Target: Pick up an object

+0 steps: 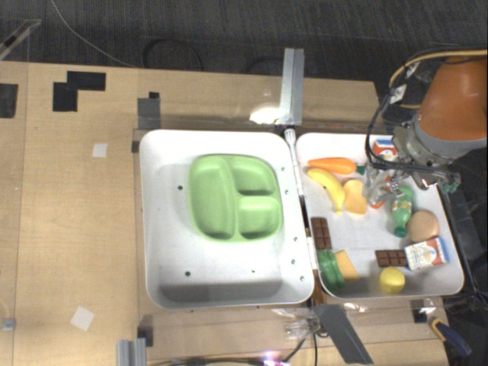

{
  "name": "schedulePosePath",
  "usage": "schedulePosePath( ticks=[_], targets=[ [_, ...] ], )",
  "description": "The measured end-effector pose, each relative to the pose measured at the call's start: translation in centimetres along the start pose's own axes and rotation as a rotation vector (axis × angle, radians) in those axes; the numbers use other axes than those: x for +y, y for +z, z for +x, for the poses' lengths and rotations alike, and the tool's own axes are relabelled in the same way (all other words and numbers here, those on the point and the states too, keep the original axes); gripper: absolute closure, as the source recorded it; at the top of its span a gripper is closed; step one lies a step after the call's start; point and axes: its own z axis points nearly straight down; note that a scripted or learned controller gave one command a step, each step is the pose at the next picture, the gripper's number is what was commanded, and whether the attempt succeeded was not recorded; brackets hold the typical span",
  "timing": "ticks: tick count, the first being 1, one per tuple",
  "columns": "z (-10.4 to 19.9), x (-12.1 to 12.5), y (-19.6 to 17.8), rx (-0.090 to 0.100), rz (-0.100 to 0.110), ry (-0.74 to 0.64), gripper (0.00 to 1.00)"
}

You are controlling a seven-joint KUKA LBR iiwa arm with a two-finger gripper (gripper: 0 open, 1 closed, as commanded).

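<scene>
Grey two-finger gripper (379, 189) low over right white bin (454, 279), far side; finger state cannot tell. Beneath and beside it: green plastic bottle (401, 212), pale yellow wedge (354, 197), yellow banana (328, 186), orange carrot (332, 164). Green sectioned tray (232, 197) sits in left white bin (160, 227).

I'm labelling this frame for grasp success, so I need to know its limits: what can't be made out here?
- Gripper, camera view: small and cluttered among the toys; open or shut can't be told.
- Green bottle: its top is crowded by the gripper; contact unclear.
- Carton at the right bin's back wall: mostly hidden by the arm.
- Small box: print too small to read.
- Green tray: compartment contents washed out, unclear.
</scene>
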Motion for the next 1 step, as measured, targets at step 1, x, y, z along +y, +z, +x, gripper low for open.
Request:
schedulePosePath(
  ticks=[1],
  targets=[
    [0.9, -4.96, -1.09, 0.0, 0.002, -0.263, 1.0]
  ],
)
